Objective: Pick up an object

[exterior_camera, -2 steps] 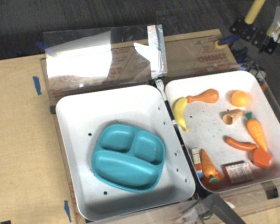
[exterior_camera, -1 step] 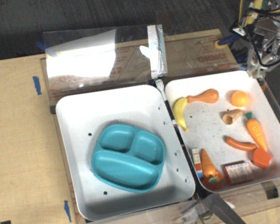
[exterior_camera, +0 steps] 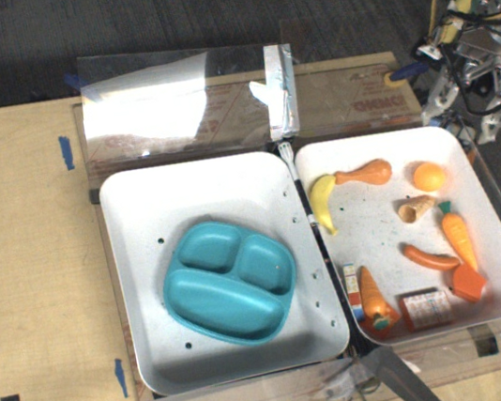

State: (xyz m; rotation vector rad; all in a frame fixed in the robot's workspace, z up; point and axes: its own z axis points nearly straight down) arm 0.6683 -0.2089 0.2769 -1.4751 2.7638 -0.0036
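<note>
Bins first: the left bin carries a teal divided plate with three compartments, lying near its middle. The right bin holds the small toy foods. Beyond both bins lies a clear plastic sheet, its glare washing out whatever is beneath; printing on the cardboard behind is too faint to read.

At the right bin's far right corner the gripper is a tangle of metal and cable, and whether it is spread or closed I cannot tell.

Among the foods: a yellow banana against the left wall, an orange drumstick just beside it, an orange, a carrot, a sausage, and a can whose label is illegible.
</note>
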